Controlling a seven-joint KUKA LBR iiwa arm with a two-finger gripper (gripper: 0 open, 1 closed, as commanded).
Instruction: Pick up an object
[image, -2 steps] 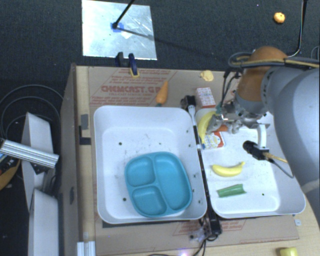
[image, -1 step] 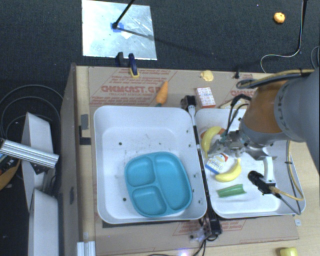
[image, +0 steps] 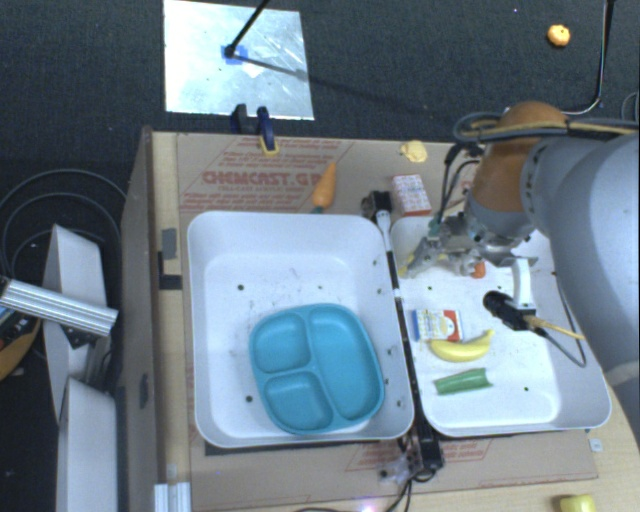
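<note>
The right bin (image: 575, 405) holds a yellow banana (image: 460, 347), a green pepper-like piece (image: 462, 381) in front of it, and a small white packet with red and blue print (image: 437, 325) just behind the banana. A small orange bit (image: 480, 268) lies near the back of that bin. My gripper (image: 442, 257) hangs low over the back left part of the right bin, behind the packet and apart from it. Nothing shows as held.
The left bin (image: 215, 250) carries a blue divided plate (image: 315, 367). Behind the bins, on the cardboard, lie an orange carrot (image: 324, 187), a small printed box (image: 410, 193) and a yellow lump (image: 414, 152). The grey arm (image: 590, 230) covers the right bin's back right.
</note>
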